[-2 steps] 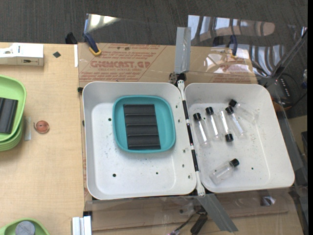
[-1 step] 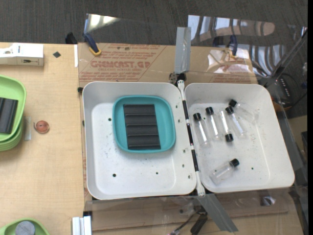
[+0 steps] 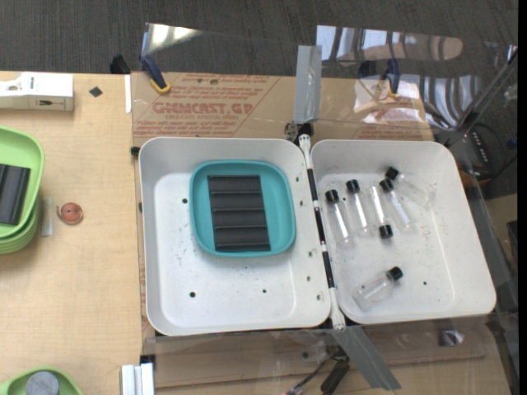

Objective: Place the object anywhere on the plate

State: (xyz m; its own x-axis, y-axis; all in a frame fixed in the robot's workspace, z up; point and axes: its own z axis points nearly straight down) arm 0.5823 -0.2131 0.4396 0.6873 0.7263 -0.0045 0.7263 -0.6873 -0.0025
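Vials (image 3: 362, 212) (clear, black-capped) lie scattered in the right bin (image 3: 461, 220); teal plate (image 3: 284, 212) fills the left bin (image 3: 165, 245).

The two shallow white bins, left (image 3: 165, 295) and right (image 3: 461, 286), are looking like smooth moulded plastic with a faint sheen and dark scuffs, sitting on a matt, pale wood-grain bench (image 3: 74, 303). The teal square plate (image 3: 244, 209) is showing as smooth plastic carrying a matt black ribbed insert (image 3: 240, 212). The small clear vials with black caps (image 3: 360, 208) are glinting like glossy glass or clear plastic, and printed brown cardboard (image 3: 210, 101) is lying dull at the bench's far edge.
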